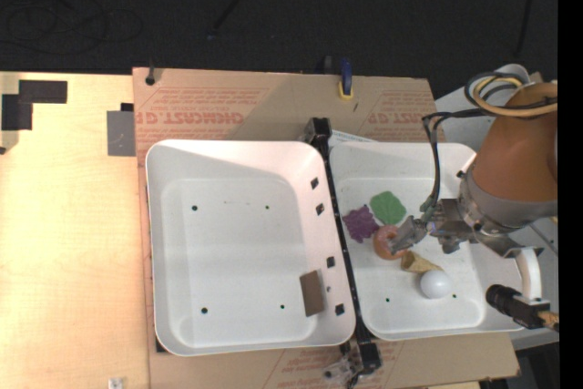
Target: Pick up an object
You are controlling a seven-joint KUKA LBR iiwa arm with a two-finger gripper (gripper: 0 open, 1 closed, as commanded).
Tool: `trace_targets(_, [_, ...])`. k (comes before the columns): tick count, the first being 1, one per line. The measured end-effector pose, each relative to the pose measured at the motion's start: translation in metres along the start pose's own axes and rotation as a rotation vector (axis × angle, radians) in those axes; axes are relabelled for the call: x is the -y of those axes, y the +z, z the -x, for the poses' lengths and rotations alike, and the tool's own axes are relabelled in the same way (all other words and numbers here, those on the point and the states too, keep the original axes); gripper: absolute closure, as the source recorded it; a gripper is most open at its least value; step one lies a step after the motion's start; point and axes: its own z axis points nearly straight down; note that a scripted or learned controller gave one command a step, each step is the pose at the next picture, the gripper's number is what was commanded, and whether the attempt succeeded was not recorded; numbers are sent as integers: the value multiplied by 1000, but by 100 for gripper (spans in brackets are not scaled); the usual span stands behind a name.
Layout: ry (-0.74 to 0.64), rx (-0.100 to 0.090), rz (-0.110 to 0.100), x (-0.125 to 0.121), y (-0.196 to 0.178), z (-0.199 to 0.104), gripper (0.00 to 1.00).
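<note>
Tool point(407, 235) over pink ring point(386, 242) — right bin point(460, 316).

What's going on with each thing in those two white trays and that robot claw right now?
Gripper: low in the right bin, at the pink ring.
Pink ring: lying flat, at the gripper's tip.
Purple object: resting, touching the ring.
Green object: resting behind the ring.
White ball: resting alone.
Tan piece: lying beside the ball.
Brown block: lying in the left bin.
</note>
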Motion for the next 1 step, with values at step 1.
trace_targets(1, [1,2,0,-29,72,56,0])
